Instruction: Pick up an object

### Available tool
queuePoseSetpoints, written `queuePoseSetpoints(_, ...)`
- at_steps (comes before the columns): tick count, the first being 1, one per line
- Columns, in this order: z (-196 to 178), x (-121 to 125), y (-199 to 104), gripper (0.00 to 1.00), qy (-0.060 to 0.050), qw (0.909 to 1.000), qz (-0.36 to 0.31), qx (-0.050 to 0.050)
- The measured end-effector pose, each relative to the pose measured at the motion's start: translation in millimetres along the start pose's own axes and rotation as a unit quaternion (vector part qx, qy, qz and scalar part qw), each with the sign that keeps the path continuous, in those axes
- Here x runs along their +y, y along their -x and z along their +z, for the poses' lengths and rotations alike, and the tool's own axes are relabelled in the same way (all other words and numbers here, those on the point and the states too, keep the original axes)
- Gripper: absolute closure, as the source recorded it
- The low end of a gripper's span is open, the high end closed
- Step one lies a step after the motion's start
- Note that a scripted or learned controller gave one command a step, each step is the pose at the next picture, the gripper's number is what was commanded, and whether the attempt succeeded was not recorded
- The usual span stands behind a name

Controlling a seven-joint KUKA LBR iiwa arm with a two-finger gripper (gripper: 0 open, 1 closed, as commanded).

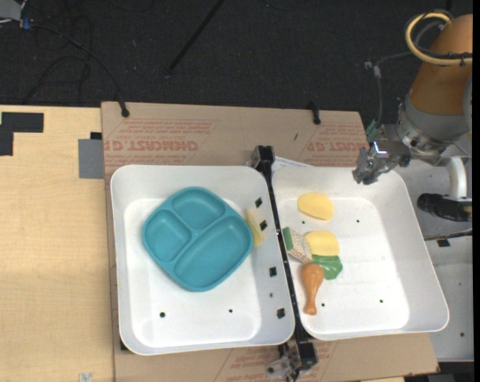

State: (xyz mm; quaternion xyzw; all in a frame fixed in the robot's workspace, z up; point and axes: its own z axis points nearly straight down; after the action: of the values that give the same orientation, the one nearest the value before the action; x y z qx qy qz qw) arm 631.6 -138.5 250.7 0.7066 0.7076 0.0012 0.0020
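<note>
Hanging over the right bin's (415, 237) far right corner, the gripper (368, 170) has a finger state I cannot tell; toy food lies nearer-left of it, a yellow piece (315, 206) closest, black floor (224, 38) beyond.

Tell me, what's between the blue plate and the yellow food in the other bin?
In the camera view, between the blue plate and the yellow food lie a small yellow piece at the left bin's edge and the black divider where both bins meet.
</note>
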Motion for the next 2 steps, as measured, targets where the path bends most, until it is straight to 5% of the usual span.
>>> queuePoseSetpoints(2,8,-11,-98,1.00,-0.005,1.0000,-0.001,0.002)
